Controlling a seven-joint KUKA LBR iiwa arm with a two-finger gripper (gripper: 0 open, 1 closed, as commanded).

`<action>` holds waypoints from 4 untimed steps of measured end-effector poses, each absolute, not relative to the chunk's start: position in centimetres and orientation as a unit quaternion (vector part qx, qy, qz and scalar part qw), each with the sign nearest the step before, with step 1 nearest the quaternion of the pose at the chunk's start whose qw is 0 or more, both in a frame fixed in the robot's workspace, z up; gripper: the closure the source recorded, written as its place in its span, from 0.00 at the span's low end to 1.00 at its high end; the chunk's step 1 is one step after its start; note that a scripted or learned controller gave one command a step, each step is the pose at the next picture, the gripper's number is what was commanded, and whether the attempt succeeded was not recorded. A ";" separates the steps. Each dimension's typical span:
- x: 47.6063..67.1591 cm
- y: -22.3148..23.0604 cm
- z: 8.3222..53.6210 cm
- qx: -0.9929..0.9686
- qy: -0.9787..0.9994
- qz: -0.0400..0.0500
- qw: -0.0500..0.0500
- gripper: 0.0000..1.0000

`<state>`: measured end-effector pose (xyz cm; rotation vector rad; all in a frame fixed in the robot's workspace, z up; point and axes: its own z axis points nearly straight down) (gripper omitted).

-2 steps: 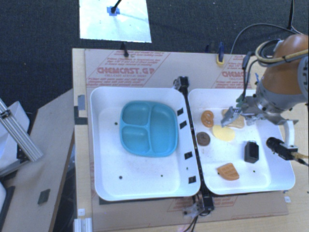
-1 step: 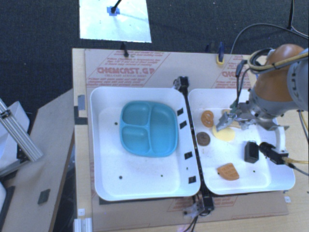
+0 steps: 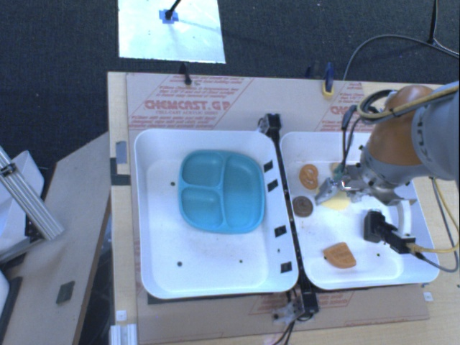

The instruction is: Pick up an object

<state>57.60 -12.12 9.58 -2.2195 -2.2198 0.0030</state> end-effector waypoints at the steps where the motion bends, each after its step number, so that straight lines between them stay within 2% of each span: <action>1: 57.8 -12.1 11.0 -0.707 -0.707 -0.001 -0.002 1.00; 2: 58.1 -12.4 15.3 -0.706 -0.708 -0.001 -0.002 1.00; 3: 57.4 -11.7 20.6 -0.705 -0.709 -0.002 -0.003 1.00; 4: 57.5 -11.7 22.7 -0.705 -0.709 -0.001 -0.002 1.00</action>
